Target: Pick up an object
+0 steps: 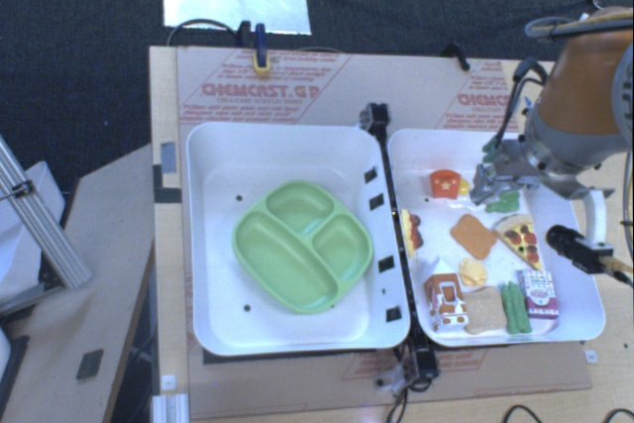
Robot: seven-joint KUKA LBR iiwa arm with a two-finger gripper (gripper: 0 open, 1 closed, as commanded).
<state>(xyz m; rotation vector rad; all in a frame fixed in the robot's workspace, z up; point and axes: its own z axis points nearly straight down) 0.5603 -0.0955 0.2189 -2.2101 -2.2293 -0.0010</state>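
1. Over the right-hand shallow white bin (594, 312), the grey metal two-finger gripper (492, 185) hangs low near the bin's upper middle, just above a small green toy piece (506, 203) and just beside a red block-shaped toy (446, 183). No object is seen between its tips; whether it is parted or closed, I cannot tell.

2. Risk, as I judge it: the toys lie crowded. A flat orange-brown bread-like piece (473, 235), a pizza-slice toy (519, 239), a small yellow lump (474, 271), a brown-and-white carton-shaped toy (445, 300), a tan slice of toast (484, 311), a green bean-pod toy (514, 306) and a pink-and-white packet (540, 292) sit near or touching one another, so a descent slightly off could nudge a neighbour or pinch two things at once. Flat pieces may slip out of a pinch.

3. The green piece is partly hidden under the gripper, so its shape is unclear; a grasp there could close on an edge only.

4. The arm enters from the right, its orange-banded wrist (589, 74) above the bin's far corner, tool angled down and leftward.

5. The left white bin (213, 312) holds a pale green divided plastic plate (302, 246), well apart from the gripper.
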